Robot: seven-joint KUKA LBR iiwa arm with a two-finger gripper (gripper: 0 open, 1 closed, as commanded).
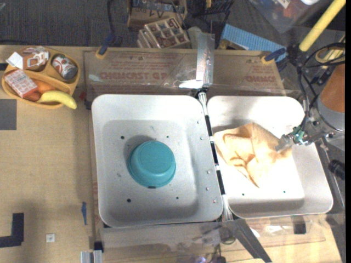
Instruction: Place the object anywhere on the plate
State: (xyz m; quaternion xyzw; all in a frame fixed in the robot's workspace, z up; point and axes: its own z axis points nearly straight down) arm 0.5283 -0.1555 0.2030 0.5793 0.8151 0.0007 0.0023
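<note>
Teal plate (152, 163) is sitting upside down in the left bin (109, 119), well left of the gripper (289, 141); the gripper is pinching the yellow cloth (247, 149) at its right edge in the right bin (307, 196); lifting high before crossing the divider looks wise.

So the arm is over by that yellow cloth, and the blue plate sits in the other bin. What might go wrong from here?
Two risks, as a guess. The gripper sits at the very right edge of the crumpled cloth, so it might catch just a corner, or nothing. Also, the plate lies in the left bin, so a limp, trailing cloth may snag on the raised rims between the bins.
</note>
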